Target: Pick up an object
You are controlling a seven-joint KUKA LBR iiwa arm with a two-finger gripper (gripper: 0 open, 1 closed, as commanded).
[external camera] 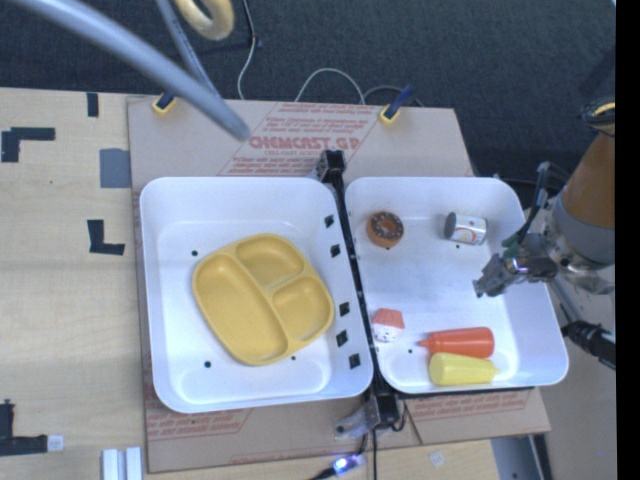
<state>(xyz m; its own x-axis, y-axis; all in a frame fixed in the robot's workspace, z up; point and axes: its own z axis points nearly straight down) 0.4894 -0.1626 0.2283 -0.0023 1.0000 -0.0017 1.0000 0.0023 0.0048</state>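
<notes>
The right bin holds a brown doughnut, a small silver can on its side, an orange carrot-shaped piece, a yellow piece and a small red and white piece. My gripper hangs over the right part of this bin, right of the bare middle and below the can. It touches none of the objects. The arm's orange band is at the right edge of the view.
The left bin holds a yellow divided plate. A black divider runs between the two bins. Both bins rest on a cardboard sheet on the wooden bench. A grey pole crosses the top left.
</notes>
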